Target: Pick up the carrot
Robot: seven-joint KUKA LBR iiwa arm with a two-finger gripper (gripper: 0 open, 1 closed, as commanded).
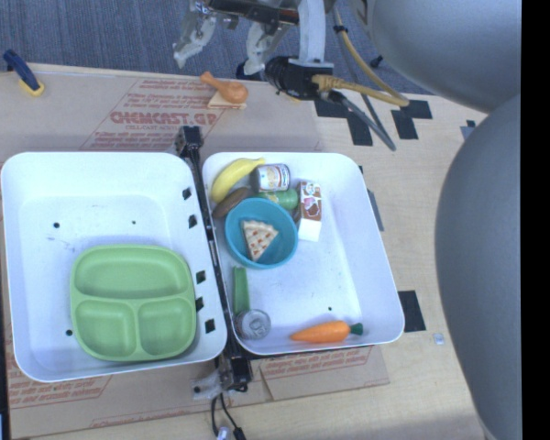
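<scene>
Camera view, near edge first: carrot lies flat along the front wall of the right bin, green top toward the right corner, tip pointing left at a small tin can just beside it. Judged a light, rigid plastic toy with a smooth, tapered body, likely to slip if pinched near the tip; best hold looks to be across the thick middle, with the wall close behind leaving little finger room. A green stick-like piece lies against the divider. Mid-bin: blue bowl holding a pizza slice, then a banana and small packages at the back. Left bin holds a green divided plate. Far off, beyond both bins, the gripper hangs over the bench with fingers spread apart, nothing between them, well apart from the carrot.
</scene>
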